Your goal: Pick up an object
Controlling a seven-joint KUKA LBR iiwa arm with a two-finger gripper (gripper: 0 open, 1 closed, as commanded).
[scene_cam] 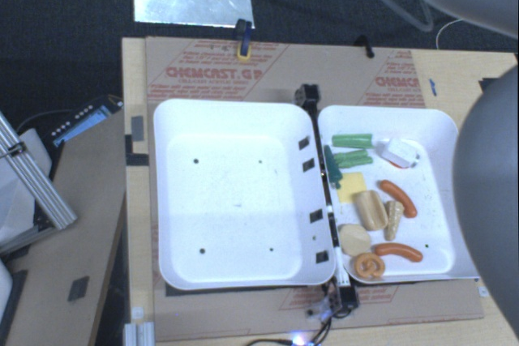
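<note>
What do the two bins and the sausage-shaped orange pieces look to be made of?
The two shallow white bins look like moulded plastic, smooth and matte, with rounded corners. The sausage-shaped orange pieces look like glossy plastic toy food, judging by their uniform colour and slight shine; soft rubber can't be ruled out.

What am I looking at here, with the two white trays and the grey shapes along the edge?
This is one camera fixed above a bench, looking down at a slant. The big blurred grey shapes are parts of a robot arm reaching in from the right. On the bench sit two shallow white bins. The left bin has only its bare floor on show. The right bin holds toy food: green pieces, a yellow block, two orange sausages, bread-like pieces and a small white object. The items lie in the bin; none is seen being held.
</note>
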